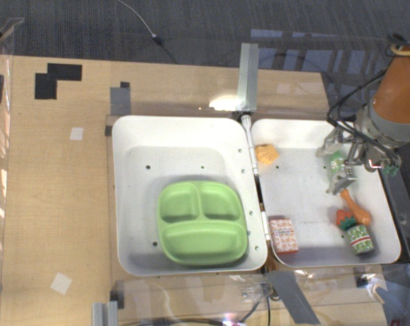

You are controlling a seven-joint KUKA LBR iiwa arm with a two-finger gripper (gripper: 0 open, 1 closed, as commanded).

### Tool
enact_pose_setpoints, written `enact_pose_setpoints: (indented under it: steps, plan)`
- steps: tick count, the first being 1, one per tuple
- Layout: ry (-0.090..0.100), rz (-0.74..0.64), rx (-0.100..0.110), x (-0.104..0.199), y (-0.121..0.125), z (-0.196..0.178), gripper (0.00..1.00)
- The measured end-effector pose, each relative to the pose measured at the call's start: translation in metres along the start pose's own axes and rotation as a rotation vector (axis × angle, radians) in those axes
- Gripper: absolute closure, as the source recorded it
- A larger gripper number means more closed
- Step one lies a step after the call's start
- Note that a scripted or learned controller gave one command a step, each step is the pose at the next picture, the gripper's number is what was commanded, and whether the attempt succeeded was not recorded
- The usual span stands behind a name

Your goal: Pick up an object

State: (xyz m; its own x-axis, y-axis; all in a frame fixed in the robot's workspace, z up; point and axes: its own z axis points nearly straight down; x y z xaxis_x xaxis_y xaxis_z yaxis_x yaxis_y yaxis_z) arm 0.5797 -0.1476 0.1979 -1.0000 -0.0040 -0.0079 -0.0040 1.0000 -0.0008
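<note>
My gripper hangs over the right side of the right bin, its metal fingers pointing down just above an orange carrot-like toy. I cannot make out how the fingers stand. Below the carrot lies a small can with a red top and green-and-white label. A small red-patterned box rests at the bin's lower left corner. A yellow-orange lump sits near the bin's upper left, by the divider.
The left bin holds a green divided plate in its lower half. A metal post stands behind the seam between the bins. Black cables run beside the arm's orange band at the right.
</note>
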Motion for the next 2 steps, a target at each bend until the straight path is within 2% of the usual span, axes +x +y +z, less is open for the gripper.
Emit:
enact_pose_setpoints:
  steps: [1,2]
  plan:
    - [-0.001,-0.121,0.0,0.063,-0.027,0.103,0.0]
    - [-0.01,-0.127,0.003,0.059,-0.026,0.09,1.0]
